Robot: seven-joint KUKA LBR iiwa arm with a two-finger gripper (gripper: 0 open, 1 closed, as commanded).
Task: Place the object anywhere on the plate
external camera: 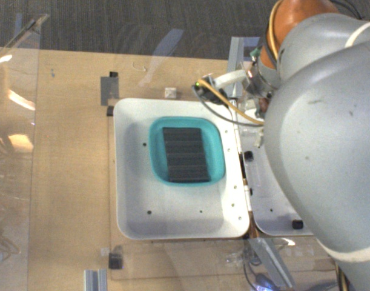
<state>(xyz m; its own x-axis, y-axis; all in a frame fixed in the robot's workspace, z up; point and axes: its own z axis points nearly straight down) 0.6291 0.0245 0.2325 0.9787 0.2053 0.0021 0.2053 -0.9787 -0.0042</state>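
Observation:
A teal, rounded-square plate point(216, 156) lies in the upper middle of the left white bin point(172, 220). A dark grey, ribbed rectangular object point(185, 154) rests flat on the plate and covers most of its centre. The grey arm point(324, 138) reaches in from the right and hangs over the right bin point(272, 220). Its orange band point(297, 14) is at the top. My gripper point(259, 107) is at the right bin's upper left corner, just right of the wall between the bins, mostly hidden by the wrist and the arm. It is apart from the plate and the object.
Yellow and white cables point(224, 99) loop from the wrist over the left bin's upper right corner. A small pale cube point(169, 93) sits on the bench just above the left bin. Black brackets point(111, 90) hold the bin corners. A clear panel point(12, 138) stands at the far left.

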